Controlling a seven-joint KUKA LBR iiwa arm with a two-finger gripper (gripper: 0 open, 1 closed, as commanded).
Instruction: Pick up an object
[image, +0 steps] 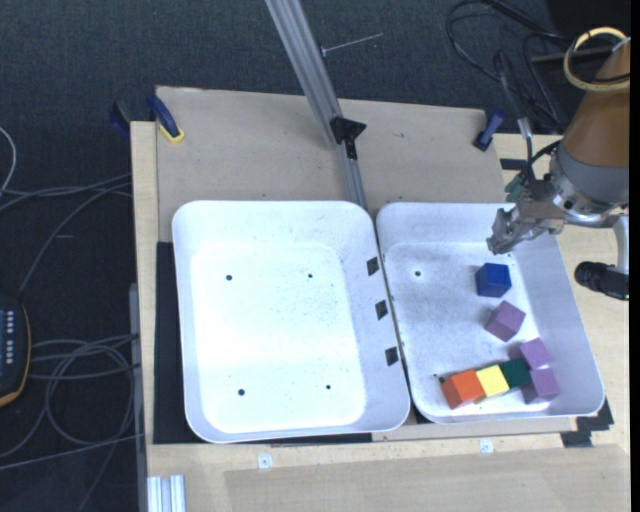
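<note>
Hovering at the frame's right, end effector (503, 240) hangs over the right bin (435, 320); its grip state cannot be told. Just below it lies the blue cube (492, 279), beside purple blocks (505, 320).

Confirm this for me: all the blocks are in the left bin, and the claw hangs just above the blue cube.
Not quite. The camera view shows the blocks in the right bin, not the left bin: the blue cube, the purple blocks and the orange, yellow and green row. The rest holds: the claw hangs just above the blue cube.
</note>
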